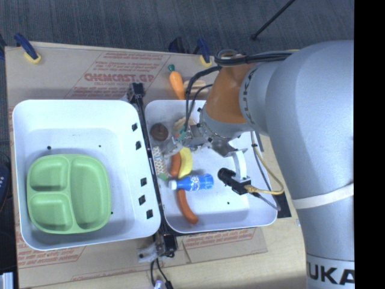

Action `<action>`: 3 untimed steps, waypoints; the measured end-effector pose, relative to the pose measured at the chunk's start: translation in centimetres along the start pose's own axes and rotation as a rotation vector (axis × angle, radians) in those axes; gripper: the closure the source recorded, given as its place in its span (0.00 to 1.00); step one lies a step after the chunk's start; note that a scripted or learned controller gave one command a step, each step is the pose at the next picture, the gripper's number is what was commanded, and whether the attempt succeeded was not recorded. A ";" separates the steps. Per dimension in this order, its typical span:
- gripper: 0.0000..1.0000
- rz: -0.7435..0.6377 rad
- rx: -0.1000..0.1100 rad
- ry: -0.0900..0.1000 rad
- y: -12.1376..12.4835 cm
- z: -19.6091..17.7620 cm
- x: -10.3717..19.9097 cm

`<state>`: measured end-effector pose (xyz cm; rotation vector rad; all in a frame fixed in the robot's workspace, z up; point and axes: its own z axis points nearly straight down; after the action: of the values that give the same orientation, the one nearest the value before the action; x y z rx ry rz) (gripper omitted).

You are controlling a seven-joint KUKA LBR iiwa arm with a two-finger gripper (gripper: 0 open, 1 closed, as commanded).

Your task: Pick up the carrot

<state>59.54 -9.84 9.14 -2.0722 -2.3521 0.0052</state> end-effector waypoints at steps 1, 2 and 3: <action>0.00 -0.270 0.000 -0.001 0.3 0.0 -0.5; 0.00 -0.697 0.026 0.011 4.5 0.1 -3.1; 1.00 -0.703 0.023 0.009 4.7 -0.9 -3.0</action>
<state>64.54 -12.27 10.04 -1.1276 -2.9011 0.0188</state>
